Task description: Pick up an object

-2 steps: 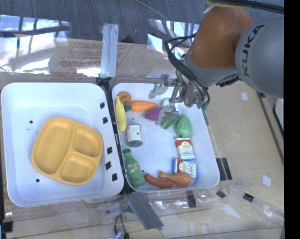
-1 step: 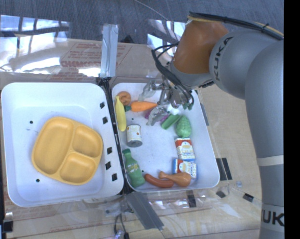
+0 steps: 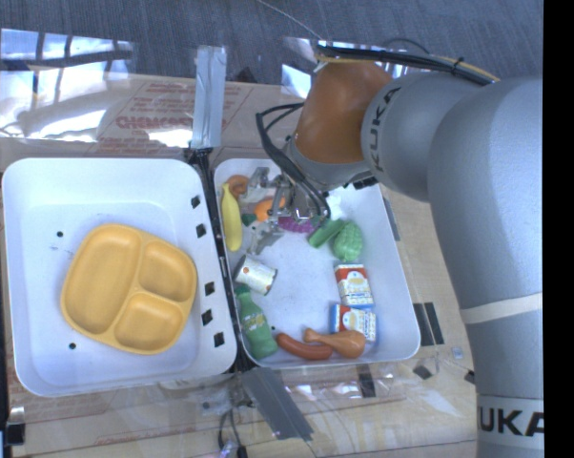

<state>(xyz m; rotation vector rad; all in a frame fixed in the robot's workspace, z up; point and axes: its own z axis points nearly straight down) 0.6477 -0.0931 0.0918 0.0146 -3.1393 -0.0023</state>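
Your jaws reach down at the right bin's eleven o'clock corner, among the purple toy, banana and orange piece; whether spread or pinching, you cannot tell. The crowding probably invites a grab there.

Candidate objects are found in the right bin. A yellow banana is laid lengthwise along the left wall. A small white can is tipped on its side below it. A green bottle is laid flat near the lower left corner. A reddish sausage and a tan drumstick-shaped piece are laid along the bottom wall, touching. Two printed cartons are set one below the other near the right wall. A green vegetable is seen above them, with a purple piece and an orange piece near the upper left.
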